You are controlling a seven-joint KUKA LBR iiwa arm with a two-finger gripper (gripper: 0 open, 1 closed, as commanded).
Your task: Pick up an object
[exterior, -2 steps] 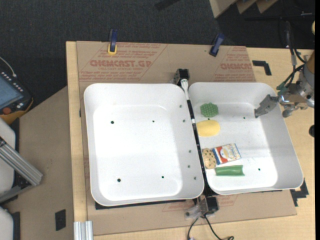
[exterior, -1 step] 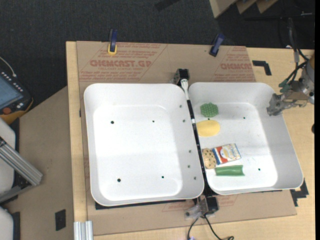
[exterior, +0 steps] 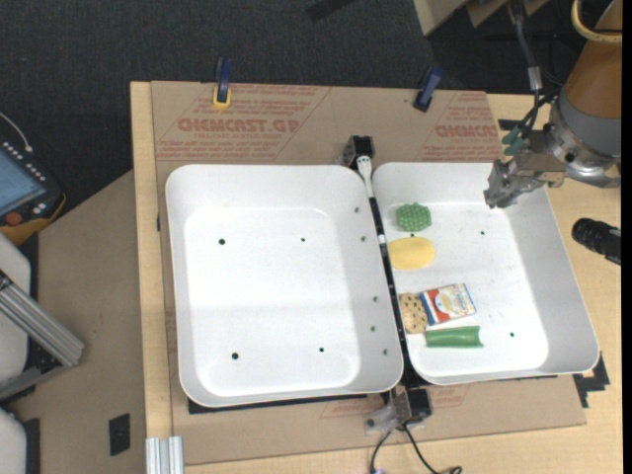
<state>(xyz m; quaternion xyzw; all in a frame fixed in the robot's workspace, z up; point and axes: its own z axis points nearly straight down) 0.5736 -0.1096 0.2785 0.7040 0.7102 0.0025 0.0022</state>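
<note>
Bench: two white bins, the left bin (exterior: 188,265) and the right bin (exterior: 553,284), are set side by side on a brown board (exterior: 296,117).
Floor: dark carpet (exterior: 118,18) is seen behind.
Right bin: a green ball (exterior: 413,216), a yellow lemon (exterior: 412,254), a cracker box (exterior: 439,307) and a green stick (exterior: 453,338) are laid near its left wall.
Gripper (exterior: 497,194): held above the right bin's far corner, well apart from the things; nothing is seen in it, and open or closed cannot be told.

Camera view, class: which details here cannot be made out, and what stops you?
- Gripper: too small and dark against the right bin to tell open from shut.
- Arm: cut off by the top and right edges.
- Cracker packet: print too small to read.
- Green round item: too small to identify.
</note>
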